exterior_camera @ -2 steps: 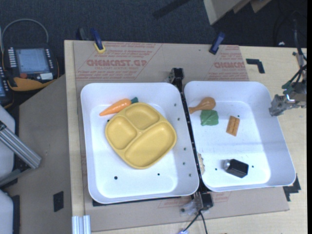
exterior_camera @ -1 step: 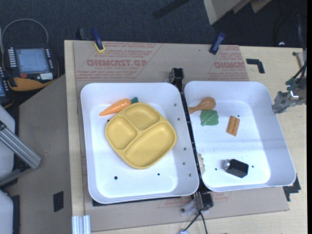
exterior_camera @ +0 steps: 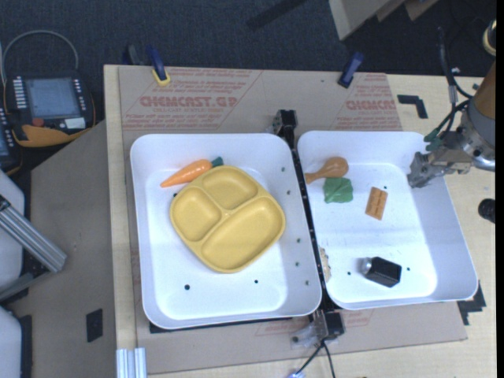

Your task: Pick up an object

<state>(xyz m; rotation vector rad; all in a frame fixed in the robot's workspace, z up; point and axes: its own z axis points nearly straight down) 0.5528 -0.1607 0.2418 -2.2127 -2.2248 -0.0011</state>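
White plastic forms the two shallow bins we see side by side on a brown board, filling the middle of the frame. Red print repeats across the board's upper strip; we read it as "CHEMCAST", with further letters too small to make out.

Inside the left bin point(exterior_camera: 153, 235) lies a yellow divided plate point(exterior_camera: 227, 219) with three compartments, turned at a slant. An orange toy carrot point(exterior_camera: 186, 172) lies just beside the plate's upper left rim, its green tip toward the centre of the frame.

Inside the right bin point(exterior_camera: 441, 235) we see four small things. A tan toy drumstick point(exterior_camera: 328, 168) lies in the upper left part, with a green leafy piece point(exterior_camera: 339, 190) just below it. An orange-brown cracker-like bar point(exterior_camera: 376, 203) lies to their right, apart from both. A small black block with a silver end point(exterior_camera: 382, 271) rests in the lower part of the bin.

At the right edge of the frame, the gripper point(exterior_camera: 429, 170) hangs over the right bin's upper right rim, well apart from all four things. We cannot tell how its jaws stand.

At the far left edge of the frame sits a handheld control pendant with a screen point(exterior_camera: 49, 105).
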